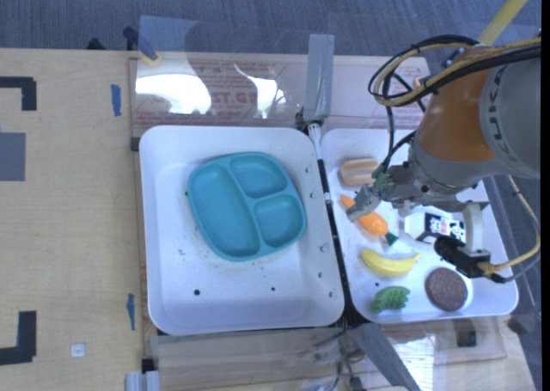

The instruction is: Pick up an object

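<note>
Closest to the lens, along the near side of the right bin [498, 307], lie a green broccoli toy [391, 298] and a brown round patty [447, 288], set apart from each other. A yellow banana [388, 261] lies just behind the broccoli. Further back come an orange carrot-like toy [371, 224] and, near the far wall, a tan bun [358, 171]. The gripper [365, 201] hangs low over this bin, between the bun and the orange carrot-like toy, with its tip right at the toy's far end. Whether it touches the toy cannot be told at this slant, nor can I tell whether the gripper is spread or closed. Nothing can be seen held in it, and every toy appears to rest on the bin floor. The left bin [172, 277] carries a blue divided plate [245, 204], well away from the arm. As I judge it, the task is at the approach stage and no more. The arm has a likely target in the orange carrot-like toy, which sits under its tip. The whole pick is still to be done: settle around the toy, close on it and lift it clear of the bin. The banana and bun lie near enough that a slightly misplaced descent could nudge either one.
</note>
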Motion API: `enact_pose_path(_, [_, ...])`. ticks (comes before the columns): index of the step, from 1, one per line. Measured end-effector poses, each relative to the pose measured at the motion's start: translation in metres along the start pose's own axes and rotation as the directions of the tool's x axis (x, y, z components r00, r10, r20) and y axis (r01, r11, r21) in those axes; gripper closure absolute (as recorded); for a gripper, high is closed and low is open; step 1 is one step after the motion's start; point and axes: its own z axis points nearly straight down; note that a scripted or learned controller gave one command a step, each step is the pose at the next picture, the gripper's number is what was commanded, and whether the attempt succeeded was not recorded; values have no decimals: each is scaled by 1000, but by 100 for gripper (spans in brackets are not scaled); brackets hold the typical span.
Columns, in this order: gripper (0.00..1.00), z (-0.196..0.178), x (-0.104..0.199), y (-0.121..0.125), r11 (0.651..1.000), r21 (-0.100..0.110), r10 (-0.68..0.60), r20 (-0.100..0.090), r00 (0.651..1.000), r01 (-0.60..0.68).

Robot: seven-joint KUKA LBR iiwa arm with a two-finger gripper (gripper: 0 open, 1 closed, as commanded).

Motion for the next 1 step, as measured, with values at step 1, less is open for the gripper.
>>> enact_pose_path(1, [0, 61, -66, 8, 976, 2, -216, -1, 976, 216])
